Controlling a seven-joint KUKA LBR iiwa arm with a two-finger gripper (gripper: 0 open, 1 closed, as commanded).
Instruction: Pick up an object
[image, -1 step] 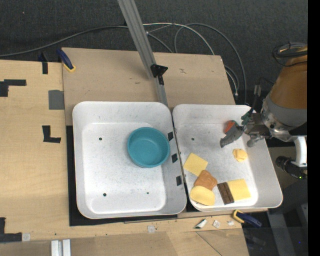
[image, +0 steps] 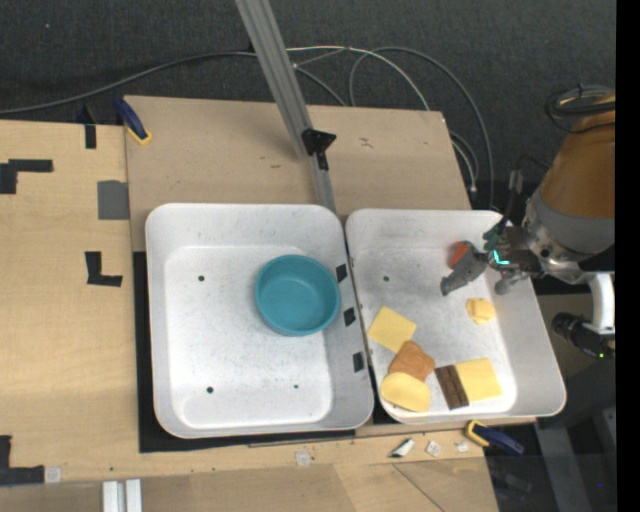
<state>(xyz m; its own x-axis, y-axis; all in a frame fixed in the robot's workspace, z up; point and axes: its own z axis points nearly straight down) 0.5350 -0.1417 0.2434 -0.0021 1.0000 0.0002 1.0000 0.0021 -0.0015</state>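
The claw hangs over the right bin, near its far right side. Its two dark fingers stand apart, and nothing sits between them. A small red-orange thing lies just beside the claw, but it is too small to name.

The closest thing to grab is the small yellow lump, just below the claw. It looks light and maybe soft, like play food, so a gentle squeeze across its middle should do. It is round, so it may roll or slip out.

Lower in the same bin lie a flat yellow square, a brown piece, a yellow round piece and a yellow block with a dark end. They touch each other, so they look harder to take.

The blue bowl sits in the left bin.
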